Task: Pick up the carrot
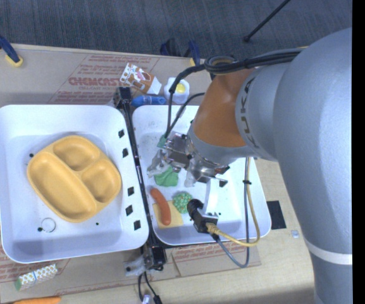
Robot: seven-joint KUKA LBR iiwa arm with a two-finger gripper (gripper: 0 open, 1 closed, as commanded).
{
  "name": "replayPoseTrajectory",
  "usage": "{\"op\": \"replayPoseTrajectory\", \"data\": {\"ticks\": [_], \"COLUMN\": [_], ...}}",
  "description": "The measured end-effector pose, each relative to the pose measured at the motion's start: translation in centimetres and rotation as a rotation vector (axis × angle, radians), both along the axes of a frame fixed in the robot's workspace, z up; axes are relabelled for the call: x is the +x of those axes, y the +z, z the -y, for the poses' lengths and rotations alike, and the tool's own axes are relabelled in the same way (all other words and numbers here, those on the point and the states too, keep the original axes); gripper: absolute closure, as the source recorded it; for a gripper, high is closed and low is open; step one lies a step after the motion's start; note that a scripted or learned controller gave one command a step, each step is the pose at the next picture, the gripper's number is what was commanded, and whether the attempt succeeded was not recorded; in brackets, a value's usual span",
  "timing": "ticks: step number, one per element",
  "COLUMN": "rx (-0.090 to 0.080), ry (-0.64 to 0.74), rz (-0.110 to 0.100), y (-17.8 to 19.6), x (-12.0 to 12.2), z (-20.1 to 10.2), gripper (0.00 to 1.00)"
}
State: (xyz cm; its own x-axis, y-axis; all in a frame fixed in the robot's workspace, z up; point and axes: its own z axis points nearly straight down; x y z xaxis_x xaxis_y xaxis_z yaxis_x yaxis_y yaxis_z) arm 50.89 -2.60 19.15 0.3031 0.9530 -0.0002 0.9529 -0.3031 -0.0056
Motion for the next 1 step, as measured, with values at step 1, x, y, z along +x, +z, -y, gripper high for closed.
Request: {"op": "replayPoseTrajectory", "data": {"ticks": [1], "rx": [-0.002], "ry": [-0.176], "rz": [0.001], "y": [-0.02], "x": [1.45], "z": [0.04], "gripper": [0.00]}}
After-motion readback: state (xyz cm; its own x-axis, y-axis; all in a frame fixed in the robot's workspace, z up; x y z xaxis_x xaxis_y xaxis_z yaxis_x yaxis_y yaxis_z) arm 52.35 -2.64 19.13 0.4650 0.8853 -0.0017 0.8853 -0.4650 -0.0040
